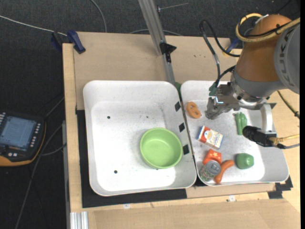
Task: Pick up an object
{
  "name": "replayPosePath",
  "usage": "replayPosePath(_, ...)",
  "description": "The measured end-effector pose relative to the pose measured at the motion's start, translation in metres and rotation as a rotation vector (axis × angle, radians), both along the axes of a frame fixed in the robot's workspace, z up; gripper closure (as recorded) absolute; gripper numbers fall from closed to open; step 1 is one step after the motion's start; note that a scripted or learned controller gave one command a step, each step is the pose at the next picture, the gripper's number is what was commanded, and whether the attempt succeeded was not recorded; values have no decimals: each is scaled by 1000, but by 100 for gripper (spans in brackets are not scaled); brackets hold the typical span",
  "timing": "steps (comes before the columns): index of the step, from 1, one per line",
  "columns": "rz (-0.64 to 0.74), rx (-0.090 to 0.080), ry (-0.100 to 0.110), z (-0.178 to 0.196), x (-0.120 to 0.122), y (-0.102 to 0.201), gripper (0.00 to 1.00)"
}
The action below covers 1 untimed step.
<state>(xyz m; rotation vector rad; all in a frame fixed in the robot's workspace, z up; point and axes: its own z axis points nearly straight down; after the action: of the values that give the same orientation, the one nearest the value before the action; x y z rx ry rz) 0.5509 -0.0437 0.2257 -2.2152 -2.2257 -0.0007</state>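
Observation:
My gripper [215,111] hangs over the far half of the right bin [276,173], with the grey and orange arm coming in from the right. Just left of it lies an orange pastry-like piece [193,109]. A slim green vegetable [239,121] lies to its right. Nearer the front are a small white and orange carton [210,137], an orange-red block [213,155], a tin can [208,170], a carrot [225,168] and a green pepper [244,161]. I see nothing held in the gripper.
The left bin [109,128] holds a light green bowl [161,148] near its front right corner. A metal pole [153,20] rises behind the bins. A teach pendant [19,137] lies on the floor at the left.

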Motion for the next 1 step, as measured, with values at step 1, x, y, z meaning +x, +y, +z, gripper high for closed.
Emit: replayPosePath(1,0,0,-1,-1,4,43,100)
